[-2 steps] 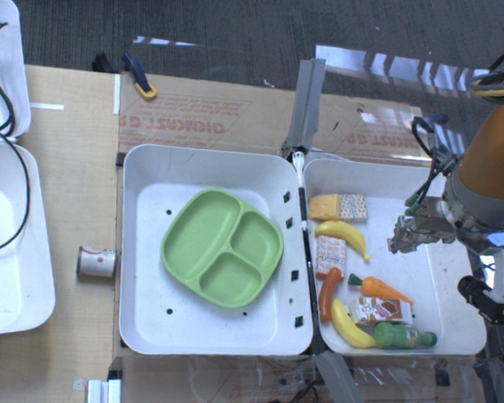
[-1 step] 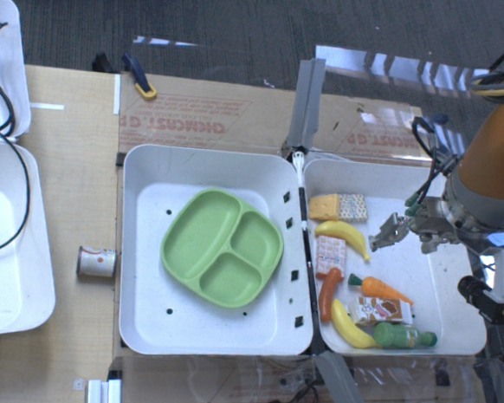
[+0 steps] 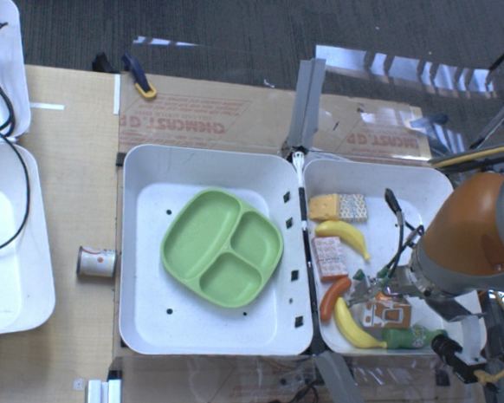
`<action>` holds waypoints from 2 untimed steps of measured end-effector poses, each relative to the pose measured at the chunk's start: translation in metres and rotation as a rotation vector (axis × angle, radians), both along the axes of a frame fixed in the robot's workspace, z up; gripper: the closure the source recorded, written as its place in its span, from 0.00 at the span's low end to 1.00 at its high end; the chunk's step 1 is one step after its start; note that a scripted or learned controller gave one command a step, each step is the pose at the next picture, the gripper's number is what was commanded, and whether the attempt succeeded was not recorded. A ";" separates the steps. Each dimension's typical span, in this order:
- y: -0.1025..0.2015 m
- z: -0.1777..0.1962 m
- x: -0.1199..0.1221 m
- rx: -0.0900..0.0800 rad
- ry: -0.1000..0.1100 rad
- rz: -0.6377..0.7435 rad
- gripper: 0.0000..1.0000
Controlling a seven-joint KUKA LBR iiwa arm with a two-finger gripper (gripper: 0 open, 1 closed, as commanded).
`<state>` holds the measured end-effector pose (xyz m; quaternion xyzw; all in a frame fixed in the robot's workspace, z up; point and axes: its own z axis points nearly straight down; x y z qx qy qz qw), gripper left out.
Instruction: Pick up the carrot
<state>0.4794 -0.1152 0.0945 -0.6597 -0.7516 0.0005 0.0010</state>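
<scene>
The carrot (image 3: 333, 297) is a short orange-red stick lying at a slant near the left wall of the right bin (image 3: 440, 187), between a pink packet and a yellow banana. My gripper (image 3: 367, 289) hangs low just to the right of the carrot, over the clutter, below the grey arm and its orange band (image 3: 468, 232). Nothing of the carrot looks raised from the bin floor. The gripper's tip is dark and mixed in with the items beneath it.
The right bin also holds a yellow block (image 3: 323, 207), a patterned box (image 3: 353, 206), two bananas (image 3: 346, 237) (image 3: 352, 327), a pink packet (image 3: 330, 257), a small carton (image 3: 388, 315) and a green item (image 3: 411, 337). A green divided plate (image 3: 222, 248) lies in the left bin.
</scene>
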 end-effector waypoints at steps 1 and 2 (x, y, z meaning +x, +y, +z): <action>-0.001 0.009 0.001 0.000 -0.002 -0.004 1.00; 0.091 0.096 -0.002 -0.002 0.000 -0.228 1.00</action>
